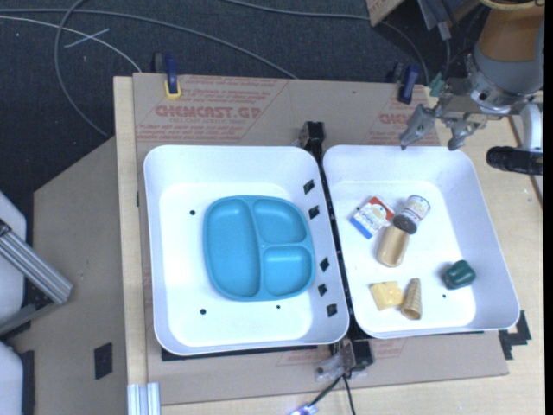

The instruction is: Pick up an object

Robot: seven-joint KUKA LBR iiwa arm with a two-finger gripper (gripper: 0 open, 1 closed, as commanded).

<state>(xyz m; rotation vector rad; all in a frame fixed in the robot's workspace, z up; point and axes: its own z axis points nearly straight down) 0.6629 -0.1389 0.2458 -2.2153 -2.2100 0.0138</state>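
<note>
In the right bin (484,232) lay a loose scatter of small things, any of them a candidate for the pick. Nearest the bin's middle lay a gold bottle with a dark cap (394,241), tilted, its cap touching a small silver can (416,207) just above and to the right. Just left of them lay a red, white and blue packet (371,216). Lower down sat a yellow wedge (386,295) with a tan cone (412,298) beside it, almost touching. A dark green lump (459,274) rested apart, toward the bin's right wall.

All of these lay well below the gripper (435,133) in the picture, and none was between the fingers. The gripper hung over the far rim of the right bin, near its upper edge, with the two fingers spread apart, one (415,126) angled left and the other to the right, holding nothing. Closest to them were the silver can and the packet, still well apart.

The left bin (173,232) held a blue divided plate (259,247), lying flat in its middle. Both bins rested on a cardboard sheet (216,111) atop the tabletop (536,232), with blue clamps (172,76) at the sheet's far edge.
</note>
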